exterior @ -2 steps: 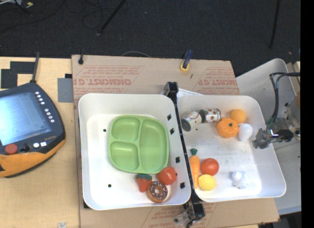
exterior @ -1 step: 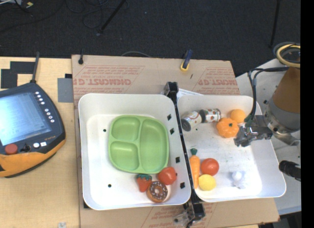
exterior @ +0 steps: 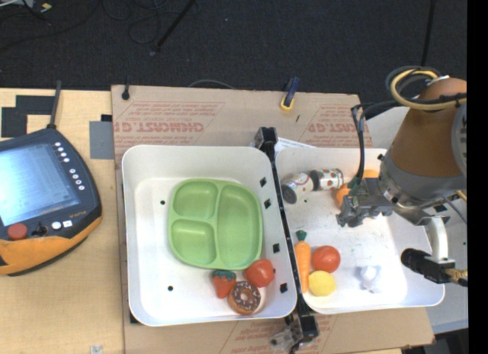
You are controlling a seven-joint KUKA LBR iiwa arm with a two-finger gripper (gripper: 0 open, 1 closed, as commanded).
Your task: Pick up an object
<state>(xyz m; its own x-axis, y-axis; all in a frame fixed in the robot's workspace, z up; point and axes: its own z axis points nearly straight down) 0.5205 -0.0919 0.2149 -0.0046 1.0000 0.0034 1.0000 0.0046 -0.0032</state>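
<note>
My gripper [exterior: 352, 214] hangs low over the right bin [exterior: 396, 288], near its middle, seen from above under the orange band of the arm. Just left of it lies a small bottle figure [exterior: 314, 181] on its side, and an orange piece [exterior: 345, 191] peeks out beside the gripper. Nearer the front of that bin sit a carrot [exterior: 303, 262], a red tomato [exterior: 326, 258], a yellow lemon [exterior: 321, 283] and a small white object [exterior: 369, 275]. Nothing shows between the fingers.
The left bin [exterior: 145, 192] holds a green divided plate [exterior: 216, 223], a strawberry [exterior: 223, 282], a second tomato [exterior: 260, 271] and a chocolate donut [exterior: 246, 297]. A black divider [exterior: 276, 200] separates the bins. A teach pendant [exterior: 42, 192] lies at far left.
</note>
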